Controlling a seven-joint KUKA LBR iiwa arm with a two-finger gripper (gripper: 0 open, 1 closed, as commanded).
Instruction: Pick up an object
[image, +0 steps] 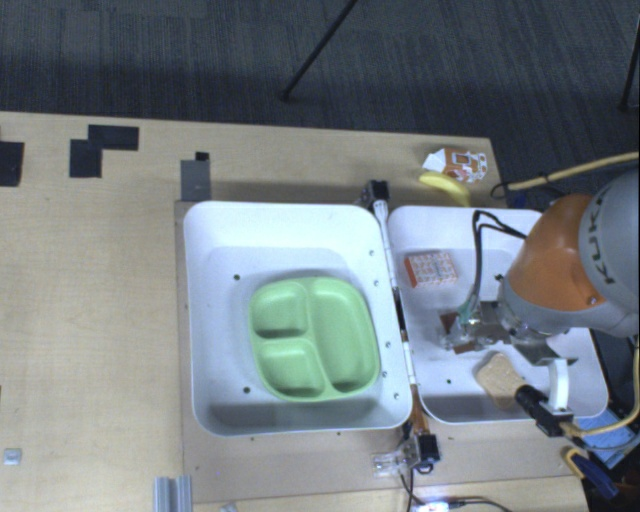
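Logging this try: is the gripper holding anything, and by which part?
Cannot be told: the gripper is down in the right bin near a tan object, its tips hidden.

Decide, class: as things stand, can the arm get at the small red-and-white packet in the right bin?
Probably yes. The packet lies flat and alone in the right bin, uncovered, with the end effector just beside it.

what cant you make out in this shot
- Hand, camera view: the arm's wrist hides most of it, so its grip is unclear.
- Tan object: partly under the arm; too blurred to identify.
- Small printed packet in the right bin: print too small to read.
- Arm: cut off by the right edge.
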